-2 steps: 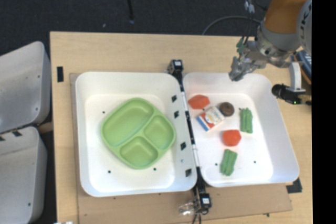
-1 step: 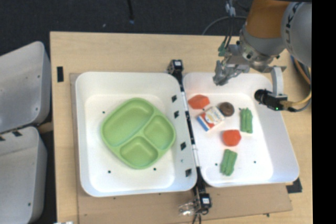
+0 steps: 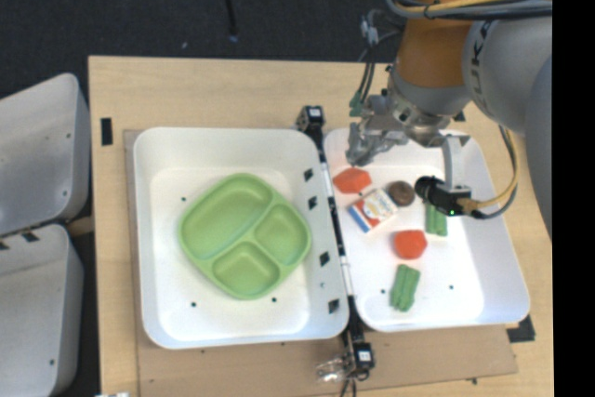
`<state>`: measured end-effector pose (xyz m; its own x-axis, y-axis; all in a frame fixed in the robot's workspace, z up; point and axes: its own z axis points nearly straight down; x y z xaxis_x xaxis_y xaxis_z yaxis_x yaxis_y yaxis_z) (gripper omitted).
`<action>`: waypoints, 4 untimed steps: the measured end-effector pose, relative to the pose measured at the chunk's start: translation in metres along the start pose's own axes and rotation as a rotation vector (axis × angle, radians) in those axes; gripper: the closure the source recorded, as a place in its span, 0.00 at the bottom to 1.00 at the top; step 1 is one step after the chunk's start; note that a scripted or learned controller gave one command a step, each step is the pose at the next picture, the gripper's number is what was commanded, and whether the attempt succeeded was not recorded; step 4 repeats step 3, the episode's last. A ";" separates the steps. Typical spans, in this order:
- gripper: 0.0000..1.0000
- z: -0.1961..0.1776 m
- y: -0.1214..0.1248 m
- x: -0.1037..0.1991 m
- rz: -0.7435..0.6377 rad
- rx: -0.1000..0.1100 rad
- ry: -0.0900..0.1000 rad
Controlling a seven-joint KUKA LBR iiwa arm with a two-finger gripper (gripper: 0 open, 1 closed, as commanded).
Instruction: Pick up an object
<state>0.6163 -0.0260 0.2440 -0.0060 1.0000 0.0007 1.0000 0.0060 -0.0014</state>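
The arm (image 3: 483, 23) reaches in from the right and hangs over the back part of the right bin (image 3: 493, 284). Its orange band sits above the wrist, and the pincer (image 3: 361, 153) points down at the bin's rear left corner, just above an orange piece (image 3: 351, 180). Whether the pincer is spread or pressed together cannot be told from this slant; nothing shows between its tips, and it is unclear if they touch the orange piece.

The right bin holds the loose things. The orange piece lies nearest the divider. Just in front of it and to the right is a small white box (image 3: 373, 208) with red and blue markings, lying tilted. Beside the box, further right, is a brown round thing (image 3: 401, 192). A green block (image 3: 436, 220) sits right of that, partly under a black part on the arm's cable. Nearer the front lies a red-orange round piece (image 3: 409, 244), and in front of that a second green piece (image 3: 404, 287), long and ridged, well apart from the pincer.

The left bin (image 3: 158, 293) holds a green plate (image 3: 244, 235) with three compartments, set at an angle near the middle. Both bins rest side by side on the tabletop (image 3: 214, 93).
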 end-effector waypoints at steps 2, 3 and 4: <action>1.00 0.014 -0.046 0.087 0.001 0.001 0.000; 0.00 0.013 -0.045 0.086 0.005 -0.001 0.000; 0.00 0.013 -0.045 0.086 0.005 -0.001 0.000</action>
